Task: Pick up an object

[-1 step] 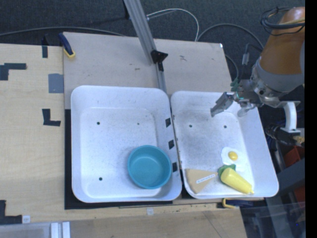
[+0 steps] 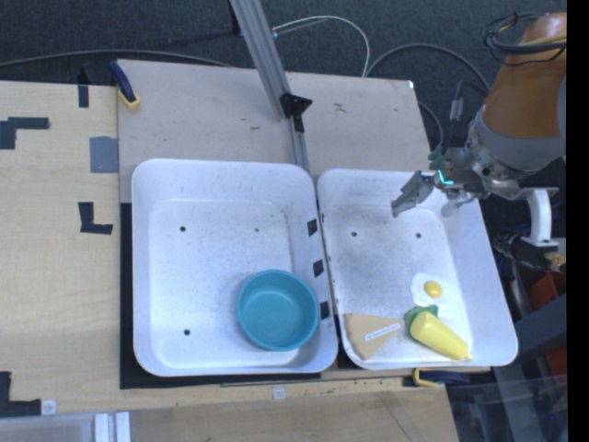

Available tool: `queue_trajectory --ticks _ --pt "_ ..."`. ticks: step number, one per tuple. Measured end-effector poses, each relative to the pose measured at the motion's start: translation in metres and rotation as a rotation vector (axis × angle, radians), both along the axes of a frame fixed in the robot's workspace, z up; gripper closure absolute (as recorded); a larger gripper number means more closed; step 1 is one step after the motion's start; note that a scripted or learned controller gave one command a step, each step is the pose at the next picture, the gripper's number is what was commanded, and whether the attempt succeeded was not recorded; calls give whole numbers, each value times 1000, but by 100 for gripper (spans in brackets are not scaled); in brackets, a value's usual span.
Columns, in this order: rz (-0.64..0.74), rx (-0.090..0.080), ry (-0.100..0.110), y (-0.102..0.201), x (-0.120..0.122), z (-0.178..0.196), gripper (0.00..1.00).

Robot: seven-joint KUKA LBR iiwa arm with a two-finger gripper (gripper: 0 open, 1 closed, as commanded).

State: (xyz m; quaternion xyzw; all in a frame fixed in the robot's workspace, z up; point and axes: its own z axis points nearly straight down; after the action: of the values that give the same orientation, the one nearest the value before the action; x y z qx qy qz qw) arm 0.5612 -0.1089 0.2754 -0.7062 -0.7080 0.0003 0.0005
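Note:
My gripper point(image 2: 431, 197) hovers over the far right part of the right bin point(image 2: 368, 201). Its fingers are spread open and nothing sits between them. Along that bin's near edge lie a tan wedge point(image 2: 372, 332), a yellow corn-like toy with a green end point(image 2: 440, 334) and a small fried egg point(image 2: 430, 289). All three are well below the gripper in the view and apart from it. A blue bowl point(image 2: 276, 308) stands upright in the near right corner of the left bin point(image 2: 184, 201).
A slanted metal pole point(image 2: 262, 44) rises behind the bins and ends at a black clamp point(image 2: 294, 106). Cables point(image 2: 340, 26) run across the dark floor at the back. A yellow-handled clamp point(image 2: 124, 86) grips the bench's far left corner.

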Motion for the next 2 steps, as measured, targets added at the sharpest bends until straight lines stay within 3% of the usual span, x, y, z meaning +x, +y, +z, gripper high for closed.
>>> queue_trajectory --ticks 2 --pt "-1 0 8 1 5 -111 0"
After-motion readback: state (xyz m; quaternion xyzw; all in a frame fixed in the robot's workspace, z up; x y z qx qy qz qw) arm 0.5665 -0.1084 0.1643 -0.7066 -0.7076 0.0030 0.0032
